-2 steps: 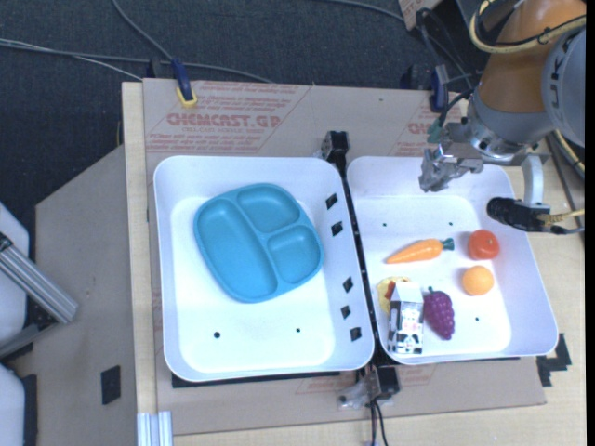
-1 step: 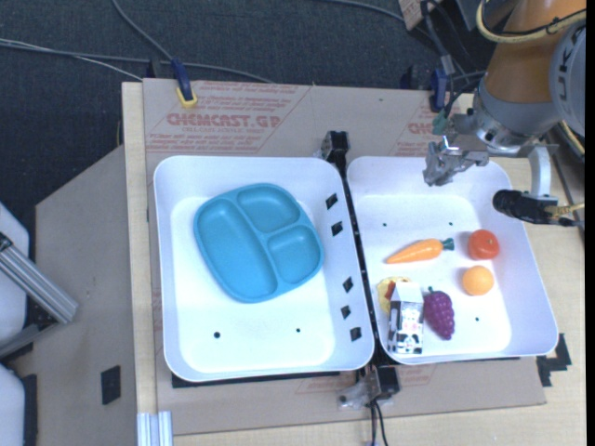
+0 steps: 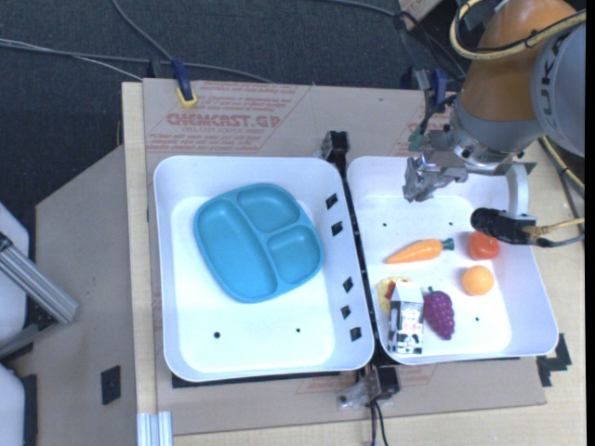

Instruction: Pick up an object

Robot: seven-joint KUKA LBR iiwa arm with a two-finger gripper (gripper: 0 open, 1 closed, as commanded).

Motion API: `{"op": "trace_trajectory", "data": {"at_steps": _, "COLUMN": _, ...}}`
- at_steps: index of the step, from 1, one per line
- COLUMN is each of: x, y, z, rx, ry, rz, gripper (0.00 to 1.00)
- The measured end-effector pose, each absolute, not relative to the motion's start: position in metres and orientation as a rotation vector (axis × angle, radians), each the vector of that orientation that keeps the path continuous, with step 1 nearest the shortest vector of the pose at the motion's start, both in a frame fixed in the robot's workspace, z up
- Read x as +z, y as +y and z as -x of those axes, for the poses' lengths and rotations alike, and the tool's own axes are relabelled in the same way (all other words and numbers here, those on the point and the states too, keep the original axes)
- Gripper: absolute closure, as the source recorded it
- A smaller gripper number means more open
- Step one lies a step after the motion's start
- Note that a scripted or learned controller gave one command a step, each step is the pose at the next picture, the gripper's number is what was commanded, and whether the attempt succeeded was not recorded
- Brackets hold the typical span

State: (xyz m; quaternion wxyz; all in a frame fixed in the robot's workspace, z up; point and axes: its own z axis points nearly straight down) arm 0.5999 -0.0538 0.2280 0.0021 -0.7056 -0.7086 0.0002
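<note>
**Arm poised over bin of toy food**

The gripper (image 3: pixel 420 182) hangs above the right bin's (image 3: pixel 530 342) bare far corner, holding nothing; whether it is spread is unclear. Candidates lie nearer: a glossy carrot (image 3: pixel 418 251), tomato (image 3: pixel 482 245), orange (image 3: pixel 478 280), knobbly purple grapes (image 3: pixel 439 312), a small carton (image 3: pixel 405 316). The left bin (image 3: pixel 251 356) holds a blue divided plate (image 3: pixel 258 241).

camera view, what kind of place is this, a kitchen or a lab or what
Most likely a robotics lab test bench, not a kitchen: a robot arm reaches over two white bins set on a labelled board, the food (carrot, grapes) looks like plastic toys, and cables trail over dark carpet.
</note>
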Motion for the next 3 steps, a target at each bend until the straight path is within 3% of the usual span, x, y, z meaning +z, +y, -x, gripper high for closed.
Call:
{"op": "trace_trajectory", "data": {"at_steps": 1, "x": 0.235, "y": -0.001, "z": -0.574, "rx": -0.001, "ry": -2.224, "rz": 2.212, "gripper": 1.0}}
{"op": "trace_trajectory", "data": {"at_steps": 3, "x": 0.237, "y": 0.09, "z": -0.542, "rx": -0.001, "ry": -2.225, "rz": 2.211, "gripper": 1.0}}
